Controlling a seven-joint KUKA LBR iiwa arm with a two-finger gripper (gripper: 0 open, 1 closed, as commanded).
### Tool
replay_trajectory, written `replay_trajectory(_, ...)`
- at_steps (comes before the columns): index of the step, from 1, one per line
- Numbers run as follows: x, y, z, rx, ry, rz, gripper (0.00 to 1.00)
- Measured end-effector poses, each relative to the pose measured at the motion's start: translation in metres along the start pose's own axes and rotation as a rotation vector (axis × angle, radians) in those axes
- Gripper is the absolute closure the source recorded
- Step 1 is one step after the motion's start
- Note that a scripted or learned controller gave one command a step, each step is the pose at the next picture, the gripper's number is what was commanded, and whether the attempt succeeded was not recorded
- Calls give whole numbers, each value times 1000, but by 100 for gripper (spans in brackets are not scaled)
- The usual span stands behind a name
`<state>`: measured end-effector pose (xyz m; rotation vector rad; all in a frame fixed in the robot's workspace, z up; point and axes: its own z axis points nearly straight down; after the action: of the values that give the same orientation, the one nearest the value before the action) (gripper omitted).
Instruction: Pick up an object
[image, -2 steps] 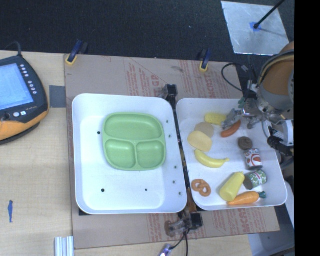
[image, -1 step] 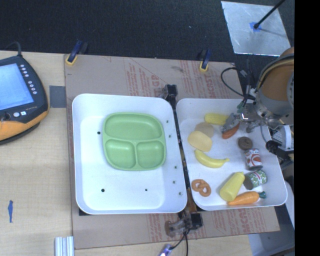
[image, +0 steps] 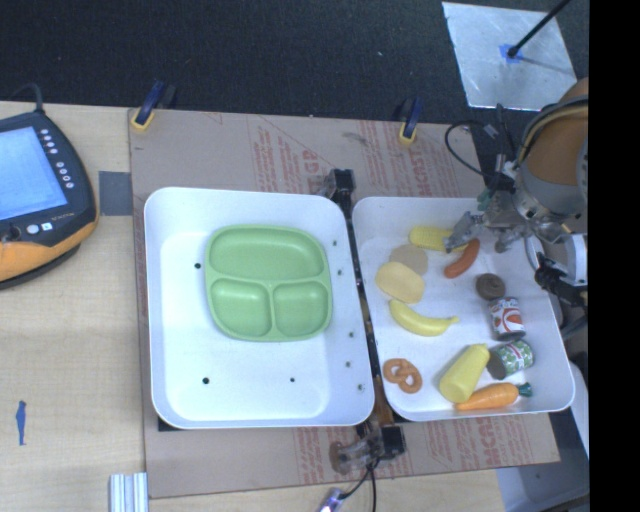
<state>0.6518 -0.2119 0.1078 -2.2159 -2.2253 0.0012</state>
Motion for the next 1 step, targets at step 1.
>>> replay_trajectory(1,20,-4,16,3,0,-1,0)
